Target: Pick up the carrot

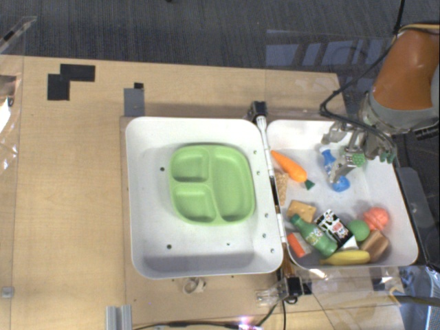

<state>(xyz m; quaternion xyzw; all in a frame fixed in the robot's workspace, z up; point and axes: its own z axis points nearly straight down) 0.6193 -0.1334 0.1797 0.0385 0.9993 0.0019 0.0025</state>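
2 shallow white bins sit side by side on the wooden bench. The left bin carries a green tray with 3 compartments. The right bin carries the clutter: the carrot lies near the bin's left wall, orange body running from upper left down to a dark green stub at lower right, apart from the other pieces. Below it a tan block rests beside a green bottle, with a black-and-white carton, a green round piece, a peach-coloured ball, a brown piece and a yellow banana crowded into the lower corner.

The arm reaches in from the right, its orange band above the wrist. The tool hangs over the upper middle of the right bin, just by a blue object, and well to the right of the carrot. From where I stand I cannot tell how the tool is set, nor whether it touches the blue object.
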